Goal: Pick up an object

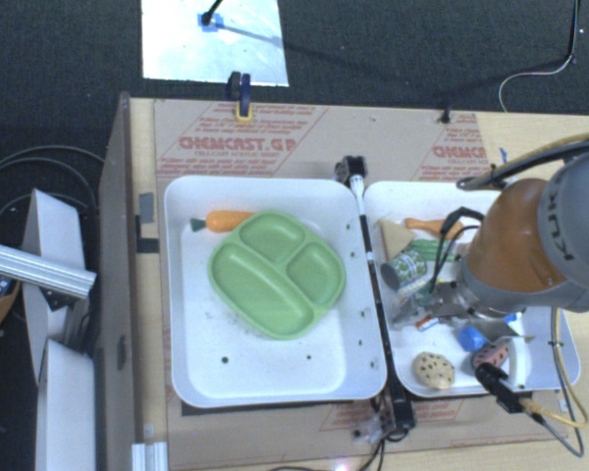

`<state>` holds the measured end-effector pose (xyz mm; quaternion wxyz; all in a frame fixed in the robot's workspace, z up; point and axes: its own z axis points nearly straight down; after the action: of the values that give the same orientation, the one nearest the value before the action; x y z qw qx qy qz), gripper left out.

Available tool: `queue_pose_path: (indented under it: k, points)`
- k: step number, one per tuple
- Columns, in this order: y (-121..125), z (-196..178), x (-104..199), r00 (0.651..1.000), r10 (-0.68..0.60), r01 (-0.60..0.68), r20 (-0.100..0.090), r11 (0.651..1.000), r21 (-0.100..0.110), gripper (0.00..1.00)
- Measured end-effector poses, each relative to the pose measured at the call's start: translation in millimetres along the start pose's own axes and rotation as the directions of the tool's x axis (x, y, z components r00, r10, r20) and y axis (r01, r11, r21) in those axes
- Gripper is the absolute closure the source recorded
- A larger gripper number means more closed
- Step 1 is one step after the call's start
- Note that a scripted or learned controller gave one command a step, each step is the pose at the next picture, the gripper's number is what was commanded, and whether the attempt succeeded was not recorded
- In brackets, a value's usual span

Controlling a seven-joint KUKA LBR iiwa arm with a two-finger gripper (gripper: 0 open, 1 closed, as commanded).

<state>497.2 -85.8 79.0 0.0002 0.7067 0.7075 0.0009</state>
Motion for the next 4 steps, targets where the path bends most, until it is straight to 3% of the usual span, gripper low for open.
queue_pose_path:
  k: [1, 2, 3, 4]
  points:
    - [64, -6, -17, 1.000, -0.004, 0.004, 0.003, 1.000, -0.005, 0.00]
    - [126, -33, -47, 1.000, -0.008, 0.008, 0.000, 1.000, 0.014, 0.00]
    - [93, -13, -66, 1.000, -0.010, 0.010, -0.012, 1.000, -0.020, 0.00]
    - [91, -54, -103, 1.000, -0.004, 0.004, 0.000, 1.000, -0.007, 0.00]
